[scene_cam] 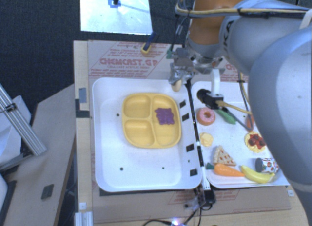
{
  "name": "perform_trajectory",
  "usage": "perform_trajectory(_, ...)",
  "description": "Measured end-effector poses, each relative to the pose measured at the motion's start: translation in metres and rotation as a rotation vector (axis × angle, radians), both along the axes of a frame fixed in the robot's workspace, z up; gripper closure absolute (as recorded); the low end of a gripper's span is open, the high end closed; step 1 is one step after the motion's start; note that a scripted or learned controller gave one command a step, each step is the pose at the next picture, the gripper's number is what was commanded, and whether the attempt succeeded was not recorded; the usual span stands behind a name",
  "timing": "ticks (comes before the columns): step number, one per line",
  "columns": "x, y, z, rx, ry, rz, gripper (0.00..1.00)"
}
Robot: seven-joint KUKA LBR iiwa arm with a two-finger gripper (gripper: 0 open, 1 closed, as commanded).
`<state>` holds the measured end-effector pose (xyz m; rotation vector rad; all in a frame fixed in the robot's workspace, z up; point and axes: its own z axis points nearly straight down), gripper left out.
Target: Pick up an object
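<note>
1. From my remote seat, I find the fingers [176, 84] hanging at the upper middle of the frame, over the top rim where the two bins meet. One pale tip shows, but I cannot tell whether they are parted or closed, and I see nothing between them.
2. Just right of them, a black-and-white part of the arm reaches into the right bin [234, 181], close above the pink donut [205, 117].
3. The pickable things lie mostly in that right bin: the donut, a green piece [227, 116], a small yellow round [206, 139], a pizza slice [224, 157], a carrot [228, 171], a banana [258, 175] and a red-topped round [255, 141].
4. The left bin [112, 171] carries a yellow divided tray [141, 132], with a purple grape bunch [165, 116] in its upper right compartment.
5. I judge the task hardly begun: nothing is lifted, so choosing, descending, closing and raising all remain.
6. On the surface under the bins, a cardboard sheet [126, 62] reads "CHEMCAST GP" in red; further red print at the lower edge is too small to read.
</note>
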<state>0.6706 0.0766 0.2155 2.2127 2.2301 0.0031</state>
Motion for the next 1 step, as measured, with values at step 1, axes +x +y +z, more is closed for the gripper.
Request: perform_trajectory(1,-0.0035,-0.0015,-0.0001,-0.002,0.0,-0.003,1.0)
